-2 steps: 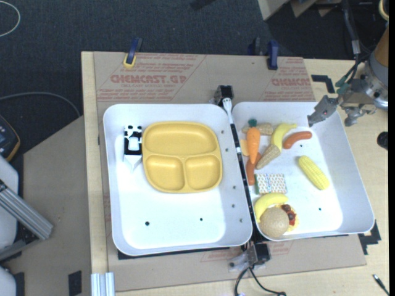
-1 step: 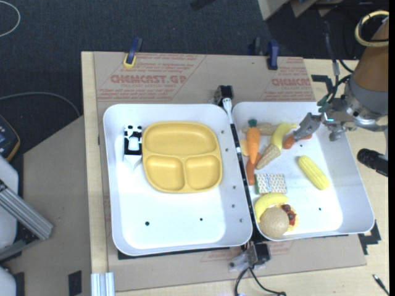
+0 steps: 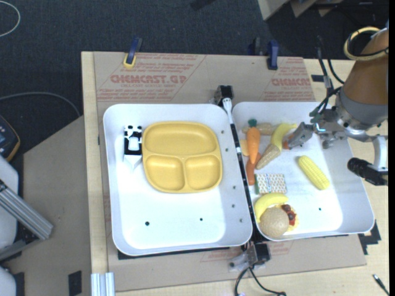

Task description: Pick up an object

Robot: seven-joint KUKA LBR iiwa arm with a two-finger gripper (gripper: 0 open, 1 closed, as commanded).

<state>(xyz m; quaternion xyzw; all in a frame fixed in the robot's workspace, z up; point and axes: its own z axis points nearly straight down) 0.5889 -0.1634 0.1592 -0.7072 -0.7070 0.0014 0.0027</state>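
So the arm [image 3: 364,85] comes in from the right edge of the frame, orange band up top, and its gripper [image 3: 300,135] sits over the upper middle of the right bin [image 3: 352,217]. From this angle there's no telling whether the claw is apart or together, it's just a dark grey lump right next to the yellow banana-ish piece [image 3: 281,133], and nothing can be made out held in it.

The right bin is where all the pickable stuff lives: an orange carrot [image 3: 253,142] along the left wall, a pale cone-shaped thing [image 3: 268,157] leaning beside it, a corn cob [image 3: 313,172] lying by itself mid-bin, a small checkered packet [image 3: 271,182] below the cone, and a burger-looking pile [image 3: 275,216] in the lower left corner. The left bin [image 3: 179,227] just has the yellow divided plate [image 3: 182,155] and a little black-and-white item [image 3: 133,141] near its upper left.

Looks like the approach step to me: the tool is over the clutter near the banana but no grab is confirmed. Next move probably calls for settling on one target, lining up squarely over it and dropping down. The corn seems the easier pick since it's well apart from the rest; the banana and cone are crowded together, so a grab there could nudge neighbours.
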